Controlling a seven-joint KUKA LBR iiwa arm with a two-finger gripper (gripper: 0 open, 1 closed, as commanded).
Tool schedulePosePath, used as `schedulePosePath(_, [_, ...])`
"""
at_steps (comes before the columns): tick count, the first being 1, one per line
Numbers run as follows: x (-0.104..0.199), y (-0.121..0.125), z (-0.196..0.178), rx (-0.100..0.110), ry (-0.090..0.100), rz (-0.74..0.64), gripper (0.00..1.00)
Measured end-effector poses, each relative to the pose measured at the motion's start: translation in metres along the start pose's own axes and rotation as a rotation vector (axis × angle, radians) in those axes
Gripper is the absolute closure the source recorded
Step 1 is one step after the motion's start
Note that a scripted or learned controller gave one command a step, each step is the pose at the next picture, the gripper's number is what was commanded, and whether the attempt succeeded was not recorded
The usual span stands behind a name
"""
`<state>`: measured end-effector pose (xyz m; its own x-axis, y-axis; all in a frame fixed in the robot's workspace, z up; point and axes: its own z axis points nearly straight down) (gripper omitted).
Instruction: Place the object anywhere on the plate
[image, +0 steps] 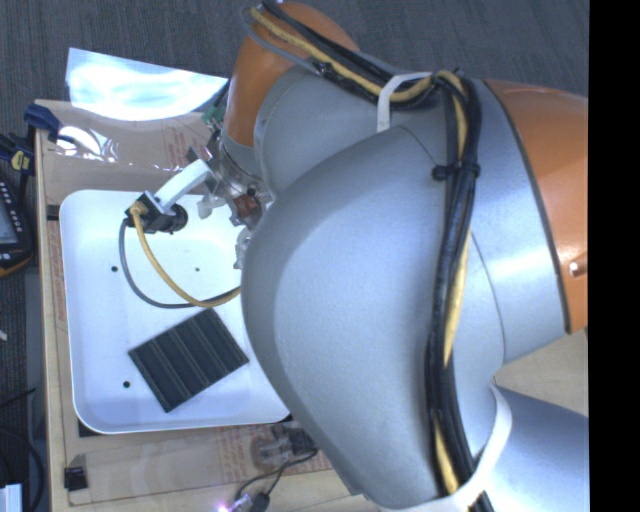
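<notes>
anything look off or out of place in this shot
Nothing looks spilled or damaged. The dark ribbed plate lies askew in the white bin, and the arm blocks most of the view, so the object isn't identifiable.

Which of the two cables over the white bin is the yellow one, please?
The lower loop, curving from the black plug toward the arm, is yellow; the outer loop running beside it is black.

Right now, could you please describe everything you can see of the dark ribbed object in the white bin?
The dark ribbed slab is a flat, roughly rectangular, charcoal-grey piece with parallel grooves running along its top. It looks like rubber or plastic. It lies flat on the floor of the white bin, turned at an angle to the bin's walls, toward the near side. Nothing touches it; the yellow cable loops beside it.
</notes>
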<state>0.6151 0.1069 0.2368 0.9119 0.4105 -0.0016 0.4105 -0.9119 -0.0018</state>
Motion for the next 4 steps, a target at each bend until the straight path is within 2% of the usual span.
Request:
schedulePosePath(1, [0.039,-0.053,-0.015,-0.001,0.003,-0.097,1.0])
schedulePosePath(2, [0.064,-0.092,-0.002,-0.003,0.003,0.075,1.0])
schedulePosePath(3, [0.072,-0.088,-0.04,-0.004,0.004,0.215,1.0])
schedulePosePath(4, [0.062,-0.094,-0.163,-0.003,0.003,0.037,1.0])
